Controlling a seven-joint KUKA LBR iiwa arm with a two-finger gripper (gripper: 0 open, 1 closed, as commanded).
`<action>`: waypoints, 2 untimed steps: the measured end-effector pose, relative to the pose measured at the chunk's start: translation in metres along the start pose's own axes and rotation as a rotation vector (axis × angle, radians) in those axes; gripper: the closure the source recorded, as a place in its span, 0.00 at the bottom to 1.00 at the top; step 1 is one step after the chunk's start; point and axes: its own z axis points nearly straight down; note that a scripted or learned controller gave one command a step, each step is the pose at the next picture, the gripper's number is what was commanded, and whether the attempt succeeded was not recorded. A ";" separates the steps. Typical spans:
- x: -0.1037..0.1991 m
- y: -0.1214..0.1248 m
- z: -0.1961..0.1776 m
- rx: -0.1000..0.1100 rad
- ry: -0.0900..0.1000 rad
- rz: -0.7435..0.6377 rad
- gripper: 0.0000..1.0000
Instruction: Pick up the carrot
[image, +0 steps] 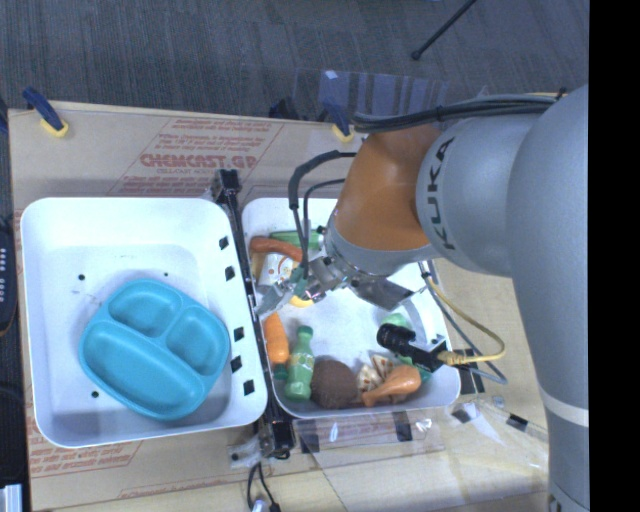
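The arm (450, 190) filled the upper right of the frame, reaching over the right bin (440, 385). In the left bin (60, 240) sat a blue tray (150, 345). The gripper (300, 285) hung at the frame's centre, and whether it was open or closed I could not tell. The carrot (275, 340) lay just below it by the bin's left wall, apparently not yet lifted; the grasp and lift seemed to remain.

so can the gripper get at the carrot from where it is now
Probably yes. The carrot lies uncovered against the left wall of the right bin, just below the gripper. The wall and the green bottle beside it leave little room.
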 end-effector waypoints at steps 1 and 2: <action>-0.001 0.000 0.000 0.000 -0.001 0.002 0.00; -0.069 -0.018 0.068 0.004 0.001 0.221 0.00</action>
